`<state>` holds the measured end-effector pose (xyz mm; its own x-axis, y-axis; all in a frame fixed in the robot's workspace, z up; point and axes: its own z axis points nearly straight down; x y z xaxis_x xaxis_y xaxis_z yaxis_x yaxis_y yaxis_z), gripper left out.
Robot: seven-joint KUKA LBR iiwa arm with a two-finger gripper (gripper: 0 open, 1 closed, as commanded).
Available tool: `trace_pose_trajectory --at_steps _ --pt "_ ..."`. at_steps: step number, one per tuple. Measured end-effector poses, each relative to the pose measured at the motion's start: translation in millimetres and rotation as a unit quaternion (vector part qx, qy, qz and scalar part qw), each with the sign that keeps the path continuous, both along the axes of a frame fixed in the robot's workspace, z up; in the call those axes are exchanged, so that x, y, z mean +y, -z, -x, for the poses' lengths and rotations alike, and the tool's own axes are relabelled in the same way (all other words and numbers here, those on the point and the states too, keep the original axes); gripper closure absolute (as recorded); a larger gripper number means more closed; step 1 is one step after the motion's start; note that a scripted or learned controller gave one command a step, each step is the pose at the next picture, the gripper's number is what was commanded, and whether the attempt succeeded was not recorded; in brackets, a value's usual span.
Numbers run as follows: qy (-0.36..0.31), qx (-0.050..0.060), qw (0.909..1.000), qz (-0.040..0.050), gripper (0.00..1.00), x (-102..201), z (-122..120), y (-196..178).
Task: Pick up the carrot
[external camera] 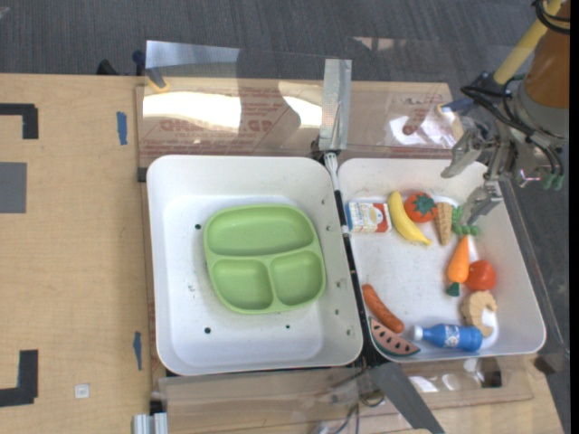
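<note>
Lowest in the frame, along the near rim of the right bin [534,319], lie a watermelon slice [395,341] and a blue bottle [450,336] on its side.

By size, the left bin [172,242] comes first, filling the middle of the frame and holding a green divided plate [263,258] with three compartments. The right bin sits just beside it, their rims touching along the centre line.

Next is the arm [547,66], entering from the upper right corner. Its gripper [475,188] hangs over the upper right part of the right bin, fingers spread apart with nothing between them, one fingertip close above the carrot's green top.

Smaller things crowd the right bin. A white carton [366,216] lies at its upper left, a banana [408,219] just right of that, then a tomato [420,206] and a cone-shaped piece [442,221]. The carrot [460,260] lies right of centre in this bin, its thick end up toward the gripper, touching a red ball-like fruit [481,275] to its right. A bread-coloured piece [477,308] sits below that, and a red sausage [382,308] lies aslant at lower left.
</note>
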<state>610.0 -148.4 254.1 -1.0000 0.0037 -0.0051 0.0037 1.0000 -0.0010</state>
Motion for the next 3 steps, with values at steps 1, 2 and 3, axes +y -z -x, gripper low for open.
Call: trace_pose_trajectory --at_steps 1,2,3 --pt "-0.011 0.005 0.9999 -0.0013 0.00 -40 50 158" --pt "0.018 -0.004 0.9998 0.0011 0.00 -13 69 164" --pt "0.017 -0.011 0.9998 0.0023 1.00 -12 65 150"
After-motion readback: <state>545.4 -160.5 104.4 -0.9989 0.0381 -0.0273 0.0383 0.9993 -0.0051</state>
